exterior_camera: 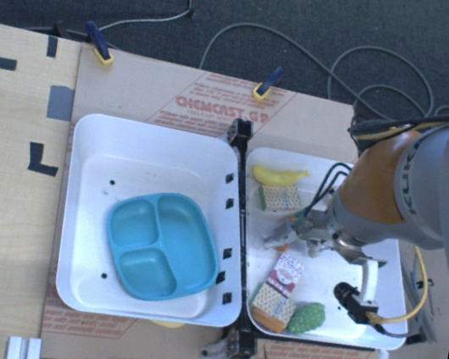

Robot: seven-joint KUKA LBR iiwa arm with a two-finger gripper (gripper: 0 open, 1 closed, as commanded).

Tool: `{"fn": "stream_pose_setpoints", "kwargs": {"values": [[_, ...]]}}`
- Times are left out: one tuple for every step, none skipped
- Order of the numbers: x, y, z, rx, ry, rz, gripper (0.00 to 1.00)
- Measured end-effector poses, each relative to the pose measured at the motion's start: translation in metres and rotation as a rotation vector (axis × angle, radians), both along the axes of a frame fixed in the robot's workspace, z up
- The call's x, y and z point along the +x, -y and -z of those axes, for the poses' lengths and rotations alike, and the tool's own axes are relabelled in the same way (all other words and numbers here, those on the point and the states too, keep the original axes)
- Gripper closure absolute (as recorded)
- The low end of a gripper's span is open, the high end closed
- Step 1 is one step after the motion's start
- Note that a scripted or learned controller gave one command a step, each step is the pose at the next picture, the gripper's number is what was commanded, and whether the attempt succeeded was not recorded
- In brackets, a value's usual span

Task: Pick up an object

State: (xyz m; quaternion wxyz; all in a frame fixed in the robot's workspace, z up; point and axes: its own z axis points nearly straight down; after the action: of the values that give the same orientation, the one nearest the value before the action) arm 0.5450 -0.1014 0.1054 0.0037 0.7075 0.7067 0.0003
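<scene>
One cam only, fixed above the bench, looked down at a slant. Both white bins sat mid-frame: left bin w/ a blue divided plate, right bin partly covered by the arm, which came in from the frame's right. Top of frame took in dark floor and loose cables beyond the bench; left side showed light wood bench top w/ black tape marks. Cardboard sheet lay under the bins. Mid-range view, whole of both bins inside the frame, no second view to overlap
</scene>
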Motion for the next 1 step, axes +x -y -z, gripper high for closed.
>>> {"fn": "stream_pose_setpoints", "kwargs": {"values": [[0.0071, -0.0016, 0.0194, 0.003, -0.006, 0.000, 0.00]]}}
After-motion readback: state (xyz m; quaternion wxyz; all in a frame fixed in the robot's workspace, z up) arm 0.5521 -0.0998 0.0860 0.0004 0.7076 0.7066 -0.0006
